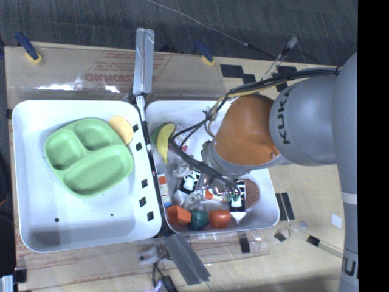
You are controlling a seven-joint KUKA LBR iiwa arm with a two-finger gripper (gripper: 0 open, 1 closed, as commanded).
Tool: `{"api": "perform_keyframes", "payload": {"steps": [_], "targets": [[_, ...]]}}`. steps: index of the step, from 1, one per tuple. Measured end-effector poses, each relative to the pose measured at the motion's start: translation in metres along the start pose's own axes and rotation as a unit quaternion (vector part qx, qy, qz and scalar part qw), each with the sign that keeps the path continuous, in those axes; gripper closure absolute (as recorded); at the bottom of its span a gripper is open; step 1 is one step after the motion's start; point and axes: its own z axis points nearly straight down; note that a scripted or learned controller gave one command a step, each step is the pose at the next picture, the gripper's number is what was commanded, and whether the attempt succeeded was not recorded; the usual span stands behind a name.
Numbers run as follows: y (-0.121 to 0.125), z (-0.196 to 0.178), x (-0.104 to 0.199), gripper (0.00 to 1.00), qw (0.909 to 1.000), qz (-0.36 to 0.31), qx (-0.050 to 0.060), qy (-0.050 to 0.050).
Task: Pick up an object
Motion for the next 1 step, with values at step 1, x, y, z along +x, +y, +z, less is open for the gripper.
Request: {"api": "perform_keyframes", "payload": {"steps": [1], "targets": [[-0.0090,0.0030,-0.0571,0.00,0.9966,-0.082,-0.001,0.005]]}}
